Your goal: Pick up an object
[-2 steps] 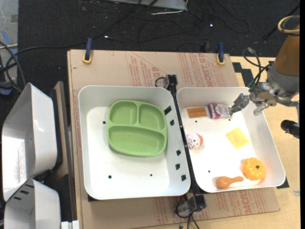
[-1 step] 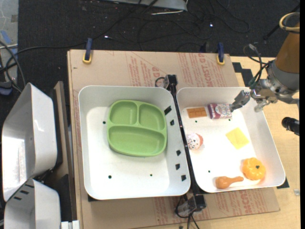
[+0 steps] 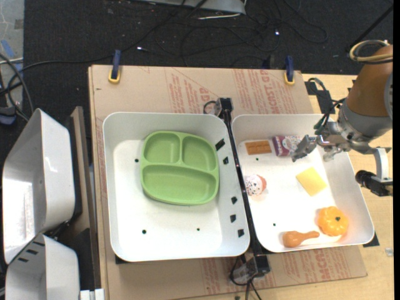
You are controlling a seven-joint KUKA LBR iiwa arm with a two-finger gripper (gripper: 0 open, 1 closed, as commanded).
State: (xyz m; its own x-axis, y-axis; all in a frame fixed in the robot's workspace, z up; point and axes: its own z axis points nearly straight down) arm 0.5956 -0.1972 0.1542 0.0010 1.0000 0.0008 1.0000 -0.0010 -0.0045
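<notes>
Two white bins (image 3: 119,186) share the cardboard-topped bench; over the right one, the gripper (image 3: 310,146) hangs spread open, grasping nothing, beside a small packet (image 3: 284,145).

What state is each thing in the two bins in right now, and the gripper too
green divided plate: right side up, flat in the left bin.
orange block: flat, right bin.
purple packet: lying beside the block.
yellow block: flat, untouched.
small pumpkin: upright.
orange gourd: on its side.
gripper: above the right bin, holding nothing visible.
</notes>
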